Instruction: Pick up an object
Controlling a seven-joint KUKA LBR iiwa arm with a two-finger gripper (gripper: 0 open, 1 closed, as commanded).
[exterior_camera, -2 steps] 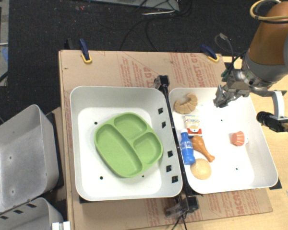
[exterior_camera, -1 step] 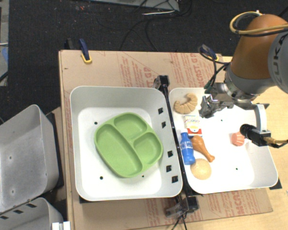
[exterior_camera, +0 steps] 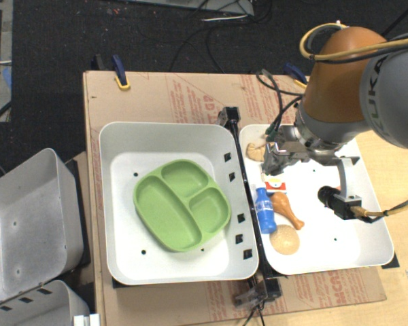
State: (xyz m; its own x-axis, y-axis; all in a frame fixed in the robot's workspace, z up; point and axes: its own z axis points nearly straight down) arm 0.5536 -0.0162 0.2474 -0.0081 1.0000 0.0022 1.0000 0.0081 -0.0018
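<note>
In the right bin (exterior_camera: 367,246), the gripper (exterior_camera: 275,160) is seen low near the left wall, just above a small red-and-white item (exterior_camera: 275,183), with a blue bottle (exterior_camera: 264,210), drumstick (exterior_camera: 286,208) and tan ball (exterior_camera: 285,240) crowded below it and bare floor to the right, though whether anything is grasped cannot be told.
</note>
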